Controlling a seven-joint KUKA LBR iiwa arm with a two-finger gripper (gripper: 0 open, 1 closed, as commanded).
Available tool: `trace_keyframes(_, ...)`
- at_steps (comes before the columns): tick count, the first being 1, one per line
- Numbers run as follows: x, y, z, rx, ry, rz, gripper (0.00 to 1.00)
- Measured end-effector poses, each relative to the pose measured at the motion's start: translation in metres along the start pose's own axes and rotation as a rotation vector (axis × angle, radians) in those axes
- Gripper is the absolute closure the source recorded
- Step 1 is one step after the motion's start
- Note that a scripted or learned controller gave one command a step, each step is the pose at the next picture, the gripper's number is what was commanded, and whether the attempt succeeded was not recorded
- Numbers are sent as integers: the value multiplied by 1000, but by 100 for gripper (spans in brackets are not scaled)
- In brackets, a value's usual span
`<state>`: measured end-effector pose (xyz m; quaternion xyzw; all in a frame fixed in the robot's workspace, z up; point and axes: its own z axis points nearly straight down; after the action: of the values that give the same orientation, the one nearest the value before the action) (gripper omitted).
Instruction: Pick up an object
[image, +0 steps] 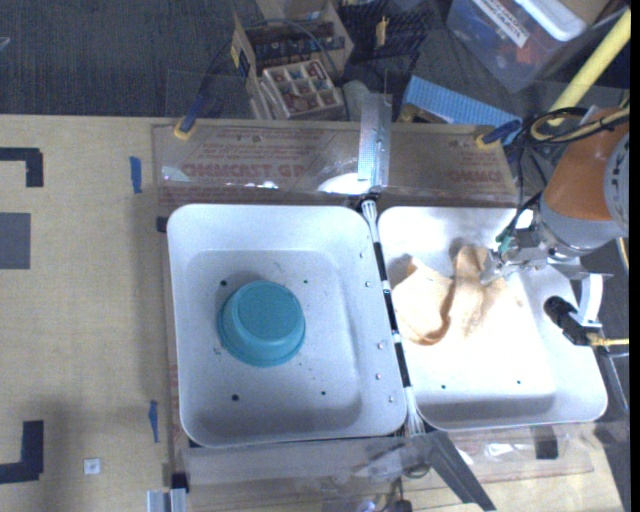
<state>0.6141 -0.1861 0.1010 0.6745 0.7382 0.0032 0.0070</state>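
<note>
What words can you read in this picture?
None read clearly.
Red letters on the clear panel behind the left bin: too blurred.
Red letters on the panel behind the right bin: too blurred.
Box on the floor: print too small.

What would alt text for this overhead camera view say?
A robot gripper reaches into the right white bin, touching a crumpled tan cloth. The left white bin beside it contains a teal bowl, upside down.
</note>
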Motion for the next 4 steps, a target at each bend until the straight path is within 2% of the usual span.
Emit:
trace_keyframes(1,35,10,-100,7,5,-459,100)
trace_keyframes(2,35,10,-100,7,5,-459,0)
trace_keyframes(3,23,54,-179,3,4,-722,0)
trace_keyframes(4,60,13,-54,6,9,-829,0)
